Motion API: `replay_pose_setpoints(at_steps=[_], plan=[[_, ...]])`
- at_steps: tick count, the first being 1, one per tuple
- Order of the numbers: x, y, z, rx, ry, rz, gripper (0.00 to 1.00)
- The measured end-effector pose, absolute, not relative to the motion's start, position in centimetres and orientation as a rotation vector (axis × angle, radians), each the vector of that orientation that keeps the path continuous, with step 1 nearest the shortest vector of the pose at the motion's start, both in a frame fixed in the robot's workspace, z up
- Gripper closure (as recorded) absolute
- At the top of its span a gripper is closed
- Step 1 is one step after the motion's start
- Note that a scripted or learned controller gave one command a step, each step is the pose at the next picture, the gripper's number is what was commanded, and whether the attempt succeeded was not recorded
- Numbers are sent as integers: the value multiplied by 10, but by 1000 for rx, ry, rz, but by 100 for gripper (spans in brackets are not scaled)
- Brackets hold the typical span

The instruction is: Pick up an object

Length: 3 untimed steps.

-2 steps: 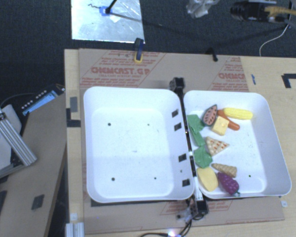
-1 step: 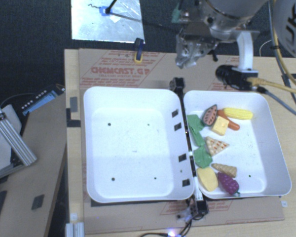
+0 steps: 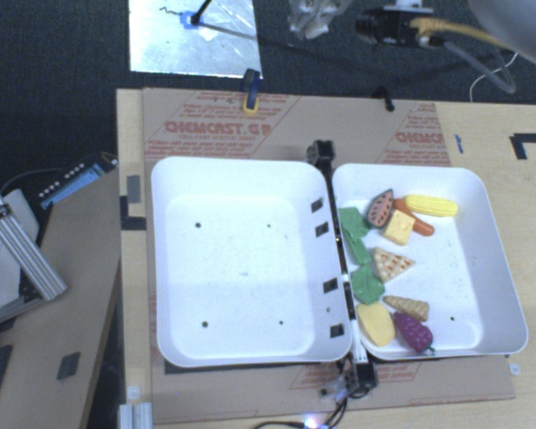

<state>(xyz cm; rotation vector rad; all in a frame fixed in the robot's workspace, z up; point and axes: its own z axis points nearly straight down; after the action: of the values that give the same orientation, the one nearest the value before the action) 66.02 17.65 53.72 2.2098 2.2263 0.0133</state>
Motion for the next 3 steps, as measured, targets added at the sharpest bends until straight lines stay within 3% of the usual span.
replay_pose_setpoints(at_steps=[1, 2, 3], plan=[[594, 190, 433, 2219, 2234, -16, 100], [668, 91, 391, 2228, 2211, -4, 100], [668, 189, 463, 2205, 2233, 17, 100]])
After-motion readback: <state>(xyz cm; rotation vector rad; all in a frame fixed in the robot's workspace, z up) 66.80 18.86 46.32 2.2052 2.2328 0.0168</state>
